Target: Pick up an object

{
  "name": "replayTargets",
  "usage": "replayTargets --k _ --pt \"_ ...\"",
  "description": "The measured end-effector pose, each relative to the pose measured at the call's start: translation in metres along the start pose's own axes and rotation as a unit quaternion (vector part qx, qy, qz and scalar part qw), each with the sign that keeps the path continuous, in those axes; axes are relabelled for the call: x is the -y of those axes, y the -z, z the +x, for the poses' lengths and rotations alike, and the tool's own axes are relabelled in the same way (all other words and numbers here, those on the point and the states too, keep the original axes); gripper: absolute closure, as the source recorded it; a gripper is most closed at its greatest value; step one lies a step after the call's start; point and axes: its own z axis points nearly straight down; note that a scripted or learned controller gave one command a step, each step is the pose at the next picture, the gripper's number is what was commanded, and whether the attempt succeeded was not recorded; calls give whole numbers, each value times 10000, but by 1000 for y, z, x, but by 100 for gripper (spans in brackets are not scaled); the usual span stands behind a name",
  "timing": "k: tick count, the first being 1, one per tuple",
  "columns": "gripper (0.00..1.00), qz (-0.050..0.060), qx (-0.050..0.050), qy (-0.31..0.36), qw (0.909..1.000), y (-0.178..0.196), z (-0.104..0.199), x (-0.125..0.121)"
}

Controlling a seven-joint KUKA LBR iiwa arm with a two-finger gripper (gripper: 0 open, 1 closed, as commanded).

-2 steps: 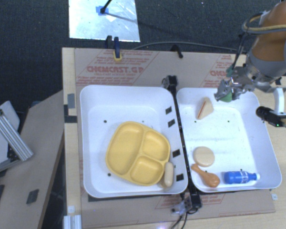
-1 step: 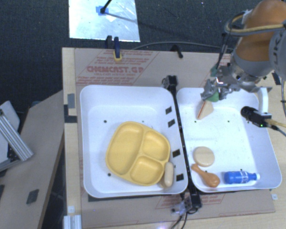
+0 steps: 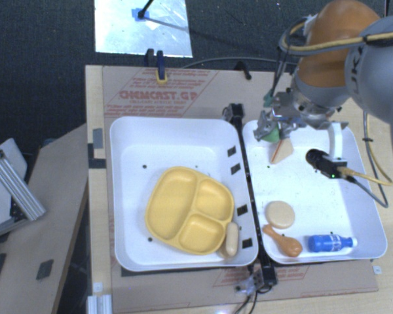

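The grey arm (image 3: pixel 373 57) reaches in from the right, its orange band (image 3: pixel 331 38) bulging above the wrist. The gripper (image 3: pixel 273 126) points downward at the end, low and close beneath the wrist.

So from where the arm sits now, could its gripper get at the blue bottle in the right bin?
Probably yes. The blue bottle lies flat by the right bin's near edge with nothing on top of it, and the gripper is above that bin's far end.
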Motion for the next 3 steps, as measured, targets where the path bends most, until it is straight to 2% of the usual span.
replayTargets --k 1,2,3 --pt "100 -2 -2 3 10000 5 58 7" --pt "100 10 0 -2 10000 -10 110 27" --pt "0 0 8 -30 10000 -9 106 26"
